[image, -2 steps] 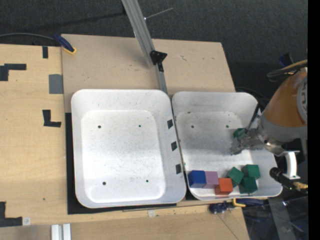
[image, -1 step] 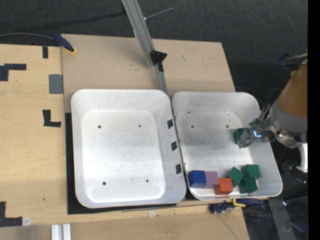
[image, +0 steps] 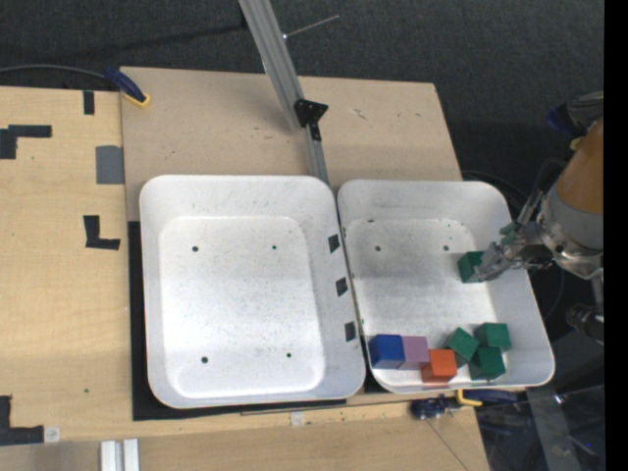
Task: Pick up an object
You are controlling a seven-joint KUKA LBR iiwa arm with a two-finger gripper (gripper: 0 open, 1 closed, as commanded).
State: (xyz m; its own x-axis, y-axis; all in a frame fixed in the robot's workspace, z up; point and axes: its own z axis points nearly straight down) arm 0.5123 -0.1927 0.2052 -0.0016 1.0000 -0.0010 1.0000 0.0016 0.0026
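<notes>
Claw point(image: 488, 266) clenched on green block point(image: 471, 265) over rt bin point(image: 412, 199), near far-rt wall.

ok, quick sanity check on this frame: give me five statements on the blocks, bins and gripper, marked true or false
1. The blue block lies in the right bin. True.
2. The orange block sits in the left bin. False: it lies in the right bin, near its front edge, beside the purple block.
3. The gripper is over the right bin, close to a lone green block. True.
4. Every green block lies in the front-corner cluster. False: three lie there, and one lies apart, by the gripper.
5. The arm reaches across the left bin. False: it comes in from the right side, over the right bin.
</notes>
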